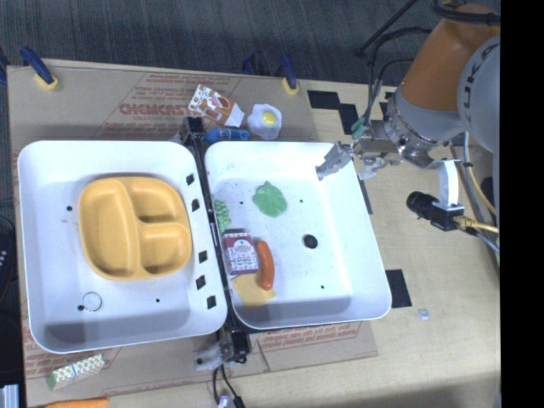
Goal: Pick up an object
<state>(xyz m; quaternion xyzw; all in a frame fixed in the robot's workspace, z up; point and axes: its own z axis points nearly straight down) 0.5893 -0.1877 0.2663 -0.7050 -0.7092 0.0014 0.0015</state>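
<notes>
My gripper (338, 160) hangs above the far right rim of the right bin (367, 253), with nothing seen in its grasp. Inside that bin lie a green leafy toy (270, 199) near the far middle and a small black disc (310, 242) toward the centre. At the near left are an orange hot dog (266, 263), a red and white packet (240, 254) and a flat yellow piece (249, 291). A green striped item (222, 214) rests against the left wall. The gripper is to the right of and above the green leafy toy.
The left bin (34, 253) holds a yellow divided plate (136, 226) and a small clear ring (91, 301). Behind the bins sit a small carton (209, 103), a blue item (226, 133) and a white and yellow cup (265, 120). A wrapped packet (76, 370) lies at the front left.
</notes>
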